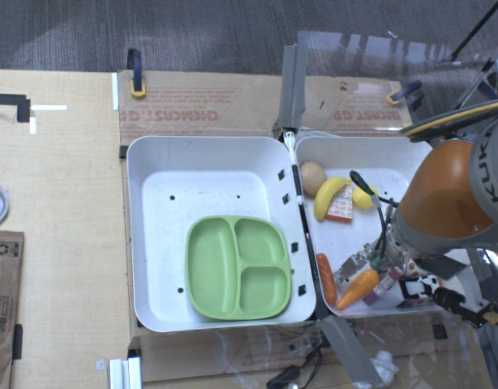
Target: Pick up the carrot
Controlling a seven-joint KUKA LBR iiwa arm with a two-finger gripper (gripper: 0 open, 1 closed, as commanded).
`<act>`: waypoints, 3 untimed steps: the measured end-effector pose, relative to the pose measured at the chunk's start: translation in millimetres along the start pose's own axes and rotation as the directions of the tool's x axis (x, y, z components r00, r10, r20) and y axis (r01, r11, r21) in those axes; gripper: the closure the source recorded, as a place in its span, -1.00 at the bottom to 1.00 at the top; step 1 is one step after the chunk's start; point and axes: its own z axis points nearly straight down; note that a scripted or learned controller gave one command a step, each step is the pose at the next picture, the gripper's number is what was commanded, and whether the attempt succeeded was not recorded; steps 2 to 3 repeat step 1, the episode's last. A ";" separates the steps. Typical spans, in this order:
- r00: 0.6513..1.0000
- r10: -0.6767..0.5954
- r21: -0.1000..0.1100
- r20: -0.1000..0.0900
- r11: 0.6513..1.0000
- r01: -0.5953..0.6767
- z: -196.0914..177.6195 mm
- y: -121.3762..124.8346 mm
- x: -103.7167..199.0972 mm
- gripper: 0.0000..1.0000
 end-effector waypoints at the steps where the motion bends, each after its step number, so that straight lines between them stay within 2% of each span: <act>1: 1.000 0.000 0.000 0.000 1.000 0.000 0.0 -0.1 0.0 -1.00; 3: 1.000 0.000 0.000 0.000 1.000 0.000 0.0 -0.1 0.0 -1.00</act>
